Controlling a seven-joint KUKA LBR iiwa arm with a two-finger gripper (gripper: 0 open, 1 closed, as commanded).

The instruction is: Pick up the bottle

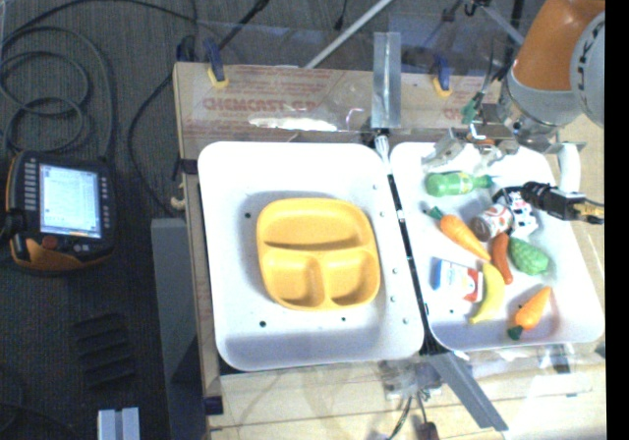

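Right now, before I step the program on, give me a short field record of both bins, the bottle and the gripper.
left bin: holds a yellow divided tray
right bin: holds the bottle, carrots, a banana, other toys
bottle: green, lying on its side near the bin's far edge
gripper: just above the bottle, on its far side; hold not visible
arm: enters from the right, orange band visible

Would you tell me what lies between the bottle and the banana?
In the camera view, a carrot and a white carton lie between the bottle and banana.

bright, even overhead light, soft shadows, slightly grainy.
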